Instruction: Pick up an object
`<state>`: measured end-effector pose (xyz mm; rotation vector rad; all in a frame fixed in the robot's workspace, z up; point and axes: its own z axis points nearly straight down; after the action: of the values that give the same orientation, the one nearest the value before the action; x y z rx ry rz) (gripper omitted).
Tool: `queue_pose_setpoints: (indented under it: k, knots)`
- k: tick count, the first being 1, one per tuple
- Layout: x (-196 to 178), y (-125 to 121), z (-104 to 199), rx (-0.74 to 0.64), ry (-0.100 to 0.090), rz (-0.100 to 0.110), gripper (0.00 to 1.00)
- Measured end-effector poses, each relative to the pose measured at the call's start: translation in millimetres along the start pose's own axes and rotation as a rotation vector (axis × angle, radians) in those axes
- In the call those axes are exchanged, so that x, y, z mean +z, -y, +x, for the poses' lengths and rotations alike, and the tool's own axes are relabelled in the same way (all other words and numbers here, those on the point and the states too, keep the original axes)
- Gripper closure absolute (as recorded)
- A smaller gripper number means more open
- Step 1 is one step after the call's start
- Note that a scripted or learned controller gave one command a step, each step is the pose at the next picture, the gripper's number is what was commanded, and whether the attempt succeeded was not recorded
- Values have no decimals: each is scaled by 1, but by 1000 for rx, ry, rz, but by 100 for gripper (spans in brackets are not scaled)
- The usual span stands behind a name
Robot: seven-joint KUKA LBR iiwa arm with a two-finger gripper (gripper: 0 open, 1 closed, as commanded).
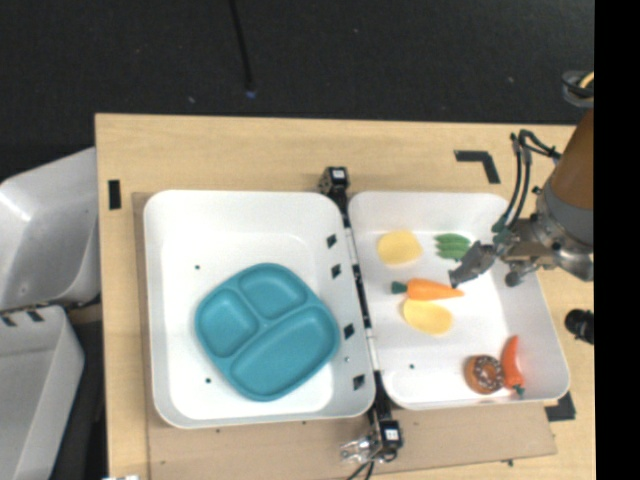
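Orange toy carrot [433, 289] lies just beside your gripper [466, 267] in the right bin [535, 313]; whether it is released or clenched, you cannot tell.

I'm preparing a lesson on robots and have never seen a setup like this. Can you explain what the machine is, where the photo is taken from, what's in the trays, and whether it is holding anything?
The picture comes from one fixed camera above a wooden bench, looking down at a slant. Two shallow white bins sit side by side. The left bin holds a blue divided plate. The right bin holds toy foods: two yellow pieces, an orange carrot, a small green item, a brown doughnut and a red-orange piece. The machine is a robot arm reaching in from the right. Its gripper, the two-finger grasping part, hangs over the right bin near the carrot. I can't see anything between its fingers, so it does not appear to hold an object yet.
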<state>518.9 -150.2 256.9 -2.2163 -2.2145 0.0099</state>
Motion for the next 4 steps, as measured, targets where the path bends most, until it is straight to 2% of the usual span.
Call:
queue_pose_setpoints:
  k: [1, 2, 4]
  knots:
    - [-6, -2, 0, -3, 2, -12, 0]
    - [49, -1, -11, 0, 2, -7, 0]
    - [152, -5, -4, 0, 2, -7, 0]
